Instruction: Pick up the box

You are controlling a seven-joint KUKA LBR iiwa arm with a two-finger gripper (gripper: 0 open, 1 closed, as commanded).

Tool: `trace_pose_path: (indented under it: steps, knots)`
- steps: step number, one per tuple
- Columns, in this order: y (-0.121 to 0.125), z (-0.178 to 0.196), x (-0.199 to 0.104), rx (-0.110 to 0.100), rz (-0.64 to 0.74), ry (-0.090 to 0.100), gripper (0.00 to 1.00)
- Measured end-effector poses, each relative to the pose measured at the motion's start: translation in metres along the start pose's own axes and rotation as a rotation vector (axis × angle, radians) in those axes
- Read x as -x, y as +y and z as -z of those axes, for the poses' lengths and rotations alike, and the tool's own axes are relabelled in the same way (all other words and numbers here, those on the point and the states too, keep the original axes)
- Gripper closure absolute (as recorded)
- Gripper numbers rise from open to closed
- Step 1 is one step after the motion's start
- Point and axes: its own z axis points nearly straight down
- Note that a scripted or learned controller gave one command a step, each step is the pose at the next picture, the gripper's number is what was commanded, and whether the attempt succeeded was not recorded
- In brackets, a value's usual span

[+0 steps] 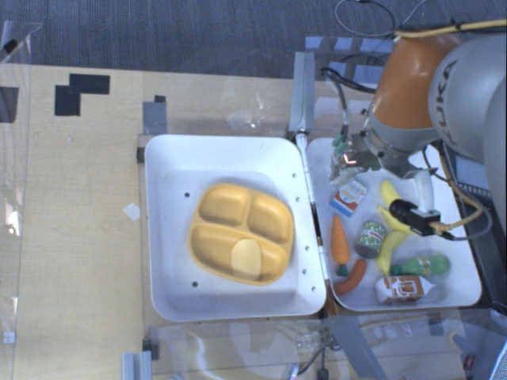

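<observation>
Your claw [349, 158] hangs over the far end of the right bin [472, 291], just above the small box [347, 198]; you cannot tell how its jaws stand. The box lies beside the carrot [339, 240] and banana [392, 224].

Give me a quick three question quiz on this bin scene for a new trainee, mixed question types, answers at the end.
1. True or false: the yellow divided tray lies in the right bin.
2. Which lies nearest the gripper? A) the small white box B) the carrot C) the sausage
3. Fill in: the banana lies in the ____ bin.

Key: 1 false, it lies in the left bin. 2 A. 3 right.
</observation>
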Motion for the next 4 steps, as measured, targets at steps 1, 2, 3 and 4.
trace_pose_path:
  steps: [1,2,3,4]
  knots:
    - [0.000,-0.001,0.000,-0.001,-0.001,0.000,0.00]
    - [0.069,0.047,-0.019,0.000,0.152,0.000,0.00]
    - [0.030,-0.014,-0.055,-0.004,0.205,0.001,0.00]
    - [0.052,-0.019,-0.001,0.000,0.348,-0.001,0.00]
